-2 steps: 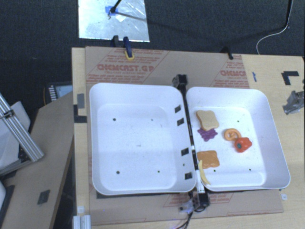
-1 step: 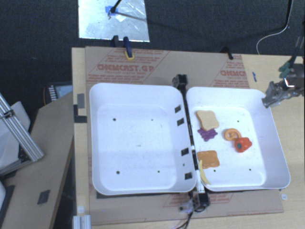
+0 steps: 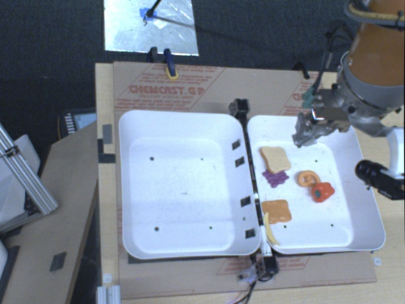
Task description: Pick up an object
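The arm with the orange band reaches in from the right and hangs its grey two-finger gripper (image 3: pixel 308 135) over the far part of the right-hand shallow white plastic bin (image 3: pixel 354 233), so the step in hand looks like the approach before any grasp: nothing is lifted yet, and every object lies on the bin floor. Just below the gripper in the view lies a pale tan toast-shaped slice (image 3: pixel 275 159), with a small purple crinkled piece (image 3: pixel 276 178) touching its near edge. To the right of those sit a small orange ring-shaped piece (image 3: pixel 307 179) and, just beside it, a red pepper-like toy (image 3: pixel 323 192). Nearer the front edge lies a second, darker orange-brown toast-shaped slice (image 3: pixel 277 210), and a thin yellow strip (image 3: pixel 271 233) rests by the divider between the bins. The left-hand white bin (image 3: pixel 126 170) lies alongside. My judgement is that the tan slice is the nearest candidate; the next move would call for bringing the tool over it and descending squarely, since a flat piece offers little to pinch. As for the gripper itself, it appears as a dark blurred cluster, and how it is set cannot be told; nothing is seen held in it
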Action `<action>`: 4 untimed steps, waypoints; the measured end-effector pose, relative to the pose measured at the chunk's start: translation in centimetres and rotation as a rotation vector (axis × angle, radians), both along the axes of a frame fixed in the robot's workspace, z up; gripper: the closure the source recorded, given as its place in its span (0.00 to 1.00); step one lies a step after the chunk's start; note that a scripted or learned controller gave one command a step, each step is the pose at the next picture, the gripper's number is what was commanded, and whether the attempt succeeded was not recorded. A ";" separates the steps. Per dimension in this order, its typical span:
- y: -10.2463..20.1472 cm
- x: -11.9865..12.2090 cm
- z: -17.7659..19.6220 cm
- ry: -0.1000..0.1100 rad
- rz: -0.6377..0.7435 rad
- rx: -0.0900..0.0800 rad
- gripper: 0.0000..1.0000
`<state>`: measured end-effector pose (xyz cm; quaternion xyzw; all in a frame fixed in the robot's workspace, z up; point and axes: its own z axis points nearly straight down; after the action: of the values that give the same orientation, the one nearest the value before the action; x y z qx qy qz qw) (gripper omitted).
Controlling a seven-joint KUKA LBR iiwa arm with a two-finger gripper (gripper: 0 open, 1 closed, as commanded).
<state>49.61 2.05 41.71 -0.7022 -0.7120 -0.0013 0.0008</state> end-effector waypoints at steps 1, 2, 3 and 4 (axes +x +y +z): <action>7.3 0.1 -4.5 0.003 -0.002 -0.001 1.00; 12.3 -1.0 1.8 -0.007 -0.003 0.001 1.00; 12.9 -0.9 7.7 -0.008 -0.008 0.000 1.00; 18.0 -1.0 10.2 -0.004 -0.005 0.001 1.00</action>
<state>48.61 20.08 51.91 -0.7038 -0.7104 -0.0031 -0.0004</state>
